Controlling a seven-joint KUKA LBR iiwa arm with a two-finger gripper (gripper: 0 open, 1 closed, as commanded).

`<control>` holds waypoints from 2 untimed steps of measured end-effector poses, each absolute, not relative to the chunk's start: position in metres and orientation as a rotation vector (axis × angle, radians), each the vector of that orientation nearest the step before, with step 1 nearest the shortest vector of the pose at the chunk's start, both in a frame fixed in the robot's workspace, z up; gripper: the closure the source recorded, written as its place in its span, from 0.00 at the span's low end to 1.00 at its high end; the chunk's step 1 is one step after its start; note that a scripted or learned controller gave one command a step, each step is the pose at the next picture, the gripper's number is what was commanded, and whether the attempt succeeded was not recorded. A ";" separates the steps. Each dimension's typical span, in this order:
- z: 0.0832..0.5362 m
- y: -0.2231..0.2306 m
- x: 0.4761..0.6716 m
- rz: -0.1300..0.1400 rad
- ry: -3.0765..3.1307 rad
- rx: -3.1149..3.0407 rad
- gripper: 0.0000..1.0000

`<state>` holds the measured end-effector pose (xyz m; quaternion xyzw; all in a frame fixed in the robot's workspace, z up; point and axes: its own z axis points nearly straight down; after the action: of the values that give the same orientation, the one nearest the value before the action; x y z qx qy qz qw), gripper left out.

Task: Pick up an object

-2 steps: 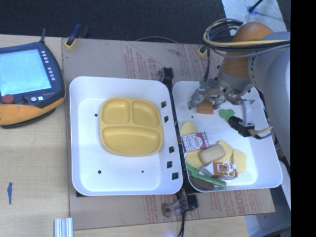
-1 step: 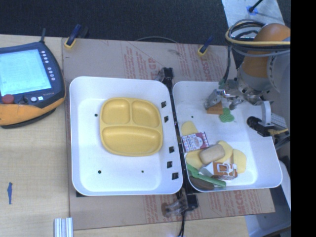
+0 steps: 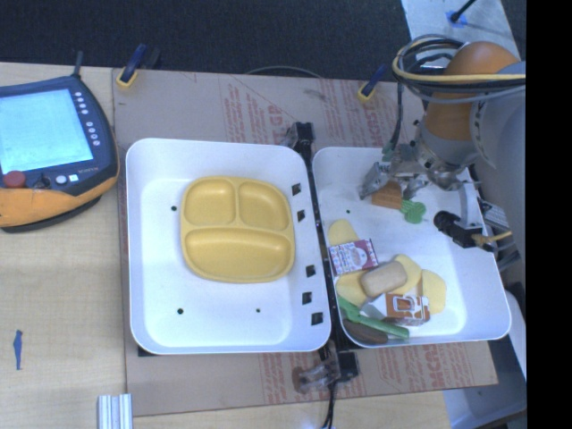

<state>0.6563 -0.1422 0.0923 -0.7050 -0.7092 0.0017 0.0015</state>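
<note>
Objects for picking lie heaped in the right bin [image 3: 483, 315], toward its near half: a pale bread-like piece [image 3: 382, 278], yellow slices [image 3: 433, 288], a small printed packet [image 3: 350, 257], an orange-and-white carton [image 3: 407, 307] and a green-and-brown item [image 3: 371, 327] at the near edge. Farther back in the same bin sit a brownish piece [image 3: 386, 198] and a small green thing [image 3: 412, 211], close together.

The gripper [image 3: 393, 180] hangs low over that far end of the right bin, just above or touching the brownish piece — which of the two I cannot tell. How far its fingers are spread, and whether anything sits between them, cannot be made out from this slanted view.

My judgement: the step in hand is the reach or the grasp itself, aimed at the brownish piece. The next move calls for closing squarely on it without nudging the green thing beside it, then lifting straight up to see whether it comes along.

The left bin [image 3: 147, 239] holds a yellow divided tray [image 3: 238, 228], well apart from the arm.
</note>
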 end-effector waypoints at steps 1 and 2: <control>0.092 -0.133 0.656 0.006 -2.226 -2.212 0.00; 0.105 -0.135 0.657 0.005 -2.229 -2.212 1.00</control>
<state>0.6572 -0.1345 0.1046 -0.7043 -0.7099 0.0017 0.0006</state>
